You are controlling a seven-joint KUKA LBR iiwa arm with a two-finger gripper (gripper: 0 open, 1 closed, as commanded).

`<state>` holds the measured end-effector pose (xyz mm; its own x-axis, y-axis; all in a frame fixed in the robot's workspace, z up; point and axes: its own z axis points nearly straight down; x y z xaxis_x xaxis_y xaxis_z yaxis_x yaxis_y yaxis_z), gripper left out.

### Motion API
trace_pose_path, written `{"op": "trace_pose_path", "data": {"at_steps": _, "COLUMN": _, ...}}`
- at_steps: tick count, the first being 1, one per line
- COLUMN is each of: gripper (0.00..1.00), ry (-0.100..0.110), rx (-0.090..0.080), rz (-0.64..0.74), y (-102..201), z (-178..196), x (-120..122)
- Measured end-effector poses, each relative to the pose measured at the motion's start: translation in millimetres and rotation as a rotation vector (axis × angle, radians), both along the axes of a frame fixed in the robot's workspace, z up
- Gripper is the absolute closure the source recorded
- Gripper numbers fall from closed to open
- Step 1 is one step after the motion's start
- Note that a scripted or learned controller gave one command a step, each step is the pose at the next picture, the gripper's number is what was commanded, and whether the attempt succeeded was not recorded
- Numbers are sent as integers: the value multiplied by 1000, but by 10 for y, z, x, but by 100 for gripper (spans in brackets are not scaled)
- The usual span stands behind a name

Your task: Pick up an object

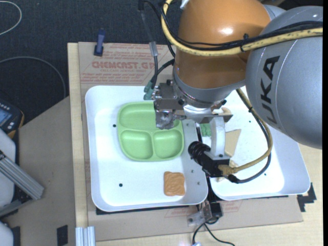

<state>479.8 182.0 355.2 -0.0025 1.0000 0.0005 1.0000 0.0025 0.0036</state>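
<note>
Inside the left bin (102,152), a green divided tray (143,137) and an orange waffle (174,183); hand state unclear.

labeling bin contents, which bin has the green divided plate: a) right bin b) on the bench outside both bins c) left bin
c: the green divided plate lies inside the left bin, up the view from the small orange waffle near that bin's front edge.

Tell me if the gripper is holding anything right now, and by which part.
It cannot be told. The gripper hangs over the upper right rim of the green divided plate in the left bin, and the arm hides its tips.
</note>
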Motion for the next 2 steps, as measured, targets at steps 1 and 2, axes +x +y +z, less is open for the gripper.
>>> {"op": "trace_pose_path", "data": {"at_steps": 1, "gripper": 100, "ry": 9, "rx": -4, "rz": -18, "y": -1397, "z": -416, "x": 99}}
{"op": "trace_pose_path", "data": {"at_steps": 2, "gripper": 100, "ry": -6, "rx": 1, "rz": -2, "y": -1338, "z": 299, "x": 1}}
